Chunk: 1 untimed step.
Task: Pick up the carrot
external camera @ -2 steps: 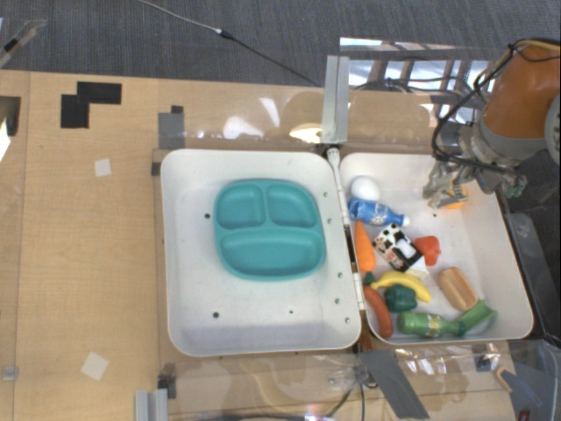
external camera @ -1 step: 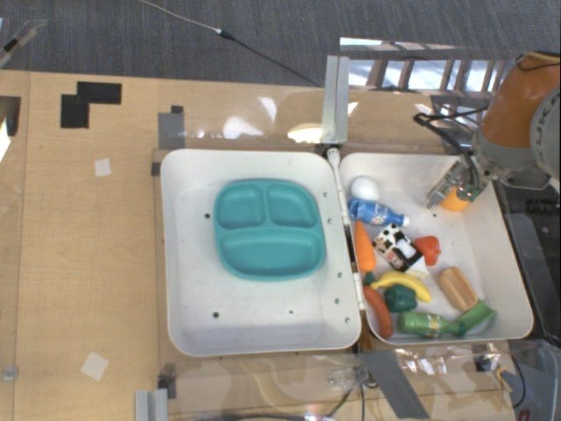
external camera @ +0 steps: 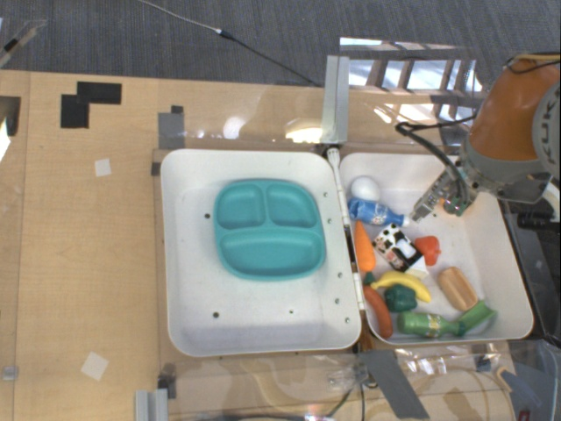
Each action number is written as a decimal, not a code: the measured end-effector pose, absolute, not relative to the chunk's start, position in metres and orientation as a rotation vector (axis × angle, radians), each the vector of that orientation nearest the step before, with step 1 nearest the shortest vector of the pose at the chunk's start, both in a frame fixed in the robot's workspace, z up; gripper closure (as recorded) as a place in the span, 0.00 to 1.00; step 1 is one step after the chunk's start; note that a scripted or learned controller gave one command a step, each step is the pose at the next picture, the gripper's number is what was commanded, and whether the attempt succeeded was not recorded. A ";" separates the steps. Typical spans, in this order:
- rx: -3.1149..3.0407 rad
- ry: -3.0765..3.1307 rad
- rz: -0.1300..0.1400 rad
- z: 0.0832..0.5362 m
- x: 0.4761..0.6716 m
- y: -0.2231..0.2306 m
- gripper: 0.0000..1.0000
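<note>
Figure: slanted overhead view of the desk with two white bins. The carrot lies in the right bin, at centre-right of the frame, hard against the wall it shares with the left bin, which holds a teal tray. Your pincer hangs above and to the right of the carrot, near a blue-and-white packet; it holds nothing, and whether it is spread or pressed together cannot be told at this size. Expect trouble from crowding: a black-and-white toy and a banana lie just beside the carrot, so you may nudge or seize a neighbour instead. One side of the carrot is against the wall, leaving little room there.
</note>
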<state>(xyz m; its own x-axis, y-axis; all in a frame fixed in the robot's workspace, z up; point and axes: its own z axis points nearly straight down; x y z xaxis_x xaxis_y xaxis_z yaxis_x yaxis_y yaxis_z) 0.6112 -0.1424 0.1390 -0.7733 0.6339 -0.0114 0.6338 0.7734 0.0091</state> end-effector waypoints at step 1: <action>1.208 2.889 0.012 0.188 0.600 -0.023 1.00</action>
